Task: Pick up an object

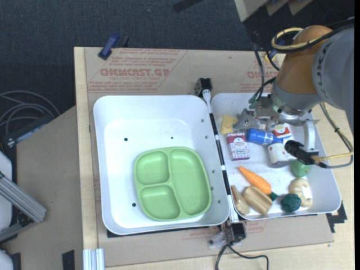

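My gripper [257,118] hangs over the far part of the right bin [329,187], below the arm's orange band. Just under it on the near side lies a blue can [260,136]. A yellow wedge [228,122] sits to the gripper's left, and a red carton [238,147] lies beside the can. A white cup [277,153], an orange carrot [256,179], a bread piece [256,199], a broccoli [291,202] and a pale bulb [301,189] lie nearer the front. Nothing is visibly lifted off the bin floor.
The left bin [112,117] holds a green divided plate [171,183]. A black clip [203,86] sits where the two bins meet at the back. A small green piece [301,168] lies by a black cable near the right wall.
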